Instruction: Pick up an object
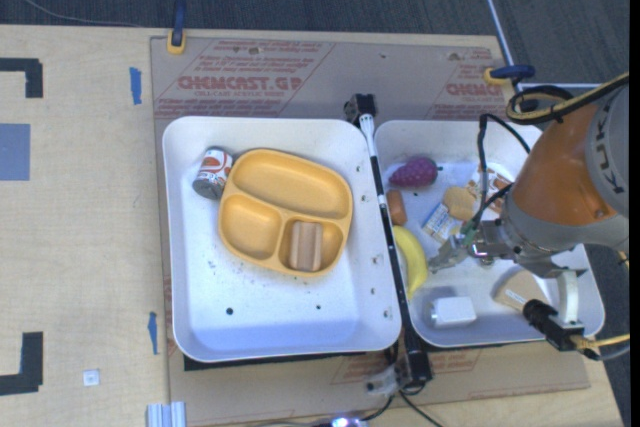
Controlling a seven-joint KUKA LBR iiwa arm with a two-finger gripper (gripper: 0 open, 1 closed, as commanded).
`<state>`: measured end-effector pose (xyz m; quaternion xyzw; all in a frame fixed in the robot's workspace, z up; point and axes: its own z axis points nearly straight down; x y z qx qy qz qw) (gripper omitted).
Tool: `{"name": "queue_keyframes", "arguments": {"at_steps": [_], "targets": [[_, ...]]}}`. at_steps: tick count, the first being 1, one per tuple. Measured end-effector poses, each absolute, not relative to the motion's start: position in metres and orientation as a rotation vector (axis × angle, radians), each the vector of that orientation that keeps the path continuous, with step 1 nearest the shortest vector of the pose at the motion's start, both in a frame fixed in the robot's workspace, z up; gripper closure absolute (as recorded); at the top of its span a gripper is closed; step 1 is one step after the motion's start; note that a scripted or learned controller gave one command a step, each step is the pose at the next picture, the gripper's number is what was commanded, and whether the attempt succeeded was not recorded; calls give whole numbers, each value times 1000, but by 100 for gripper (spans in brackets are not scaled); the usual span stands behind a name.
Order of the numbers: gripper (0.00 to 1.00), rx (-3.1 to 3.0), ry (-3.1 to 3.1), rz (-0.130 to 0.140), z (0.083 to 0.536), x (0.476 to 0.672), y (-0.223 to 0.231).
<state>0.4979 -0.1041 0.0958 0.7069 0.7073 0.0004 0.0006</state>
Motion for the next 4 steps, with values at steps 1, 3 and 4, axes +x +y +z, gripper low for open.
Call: {"name": "queue_keyframes", "arguments": {"at_steps": [1,3,4], "targets": [[0,2210,2203,10,90,488,-96],[100,2204,2192,12,101,487,-100],[100,2219,2223,3,185,480,-37]]}}
